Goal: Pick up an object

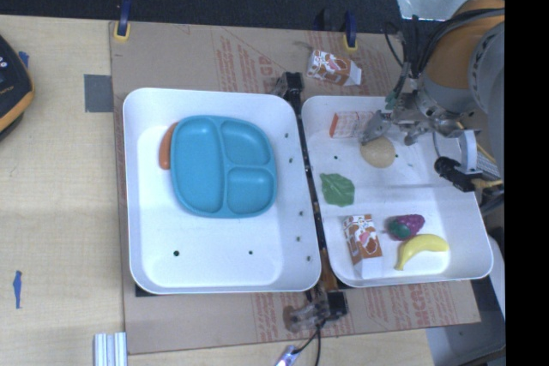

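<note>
Left white plastic bin (146,210): round-cornered blue divided plate (225,165) near centre; orange elongated item (165,148) at the plate's 9 o'clock, partly tucked under its rim, identity unclear. Right white plastic bin (459,223): small red-and-white printed packet (345,125) at 11 o'clock of that bin, green leaf-shaped soft piece (338,189) below it at 9 o'clock, second red-and-white packet (363,237) at 7 o'clock, pale tan rounded lump (378,153) near 12 o'clock, purple toy with green stem (405,225) and yellow toy banana (421,249) at 5 o'clock. Outside the bins, at 12 o'clock of the right one: third printed packet (334,69) on brown cardboard. Two-finger gripper (388,129) low over the right bin, just above and seemingly touching the tan lump; whether clenched, released or grasping cannot be told. Progress, as judged: approach to a likely target made, nothing visibly lifted, all items resting on the bin floors; grasp and lift left. Hidden or unclear: fingertips lost among cables and dark hardware; arm cut off at the 3 o'clock edge; packet print illegible.
</note>
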You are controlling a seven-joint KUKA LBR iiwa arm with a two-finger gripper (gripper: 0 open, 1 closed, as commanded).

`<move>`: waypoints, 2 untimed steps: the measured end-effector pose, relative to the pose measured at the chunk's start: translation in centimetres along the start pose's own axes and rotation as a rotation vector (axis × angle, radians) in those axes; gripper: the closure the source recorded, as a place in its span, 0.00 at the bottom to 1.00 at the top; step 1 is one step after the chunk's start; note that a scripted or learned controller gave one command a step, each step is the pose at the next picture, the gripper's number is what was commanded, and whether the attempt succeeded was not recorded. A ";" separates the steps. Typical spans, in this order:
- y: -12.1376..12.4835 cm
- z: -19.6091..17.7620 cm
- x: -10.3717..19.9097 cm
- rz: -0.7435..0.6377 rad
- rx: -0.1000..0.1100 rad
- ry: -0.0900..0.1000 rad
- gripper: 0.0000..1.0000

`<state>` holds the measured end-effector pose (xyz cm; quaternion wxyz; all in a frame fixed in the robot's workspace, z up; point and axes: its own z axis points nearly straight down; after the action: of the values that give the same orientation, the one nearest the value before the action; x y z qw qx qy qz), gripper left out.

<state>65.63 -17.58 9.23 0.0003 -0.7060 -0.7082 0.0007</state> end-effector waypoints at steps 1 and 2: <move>0.1 -1.1 0.0 -0.004 0.000 -0.001 1.00; -2.2 -12.5 -3.7 0.000 -0.003 -0.001 1.00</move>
<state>63.47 -21.25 21.76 -0.0011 -0.7061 -0.7081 0.0001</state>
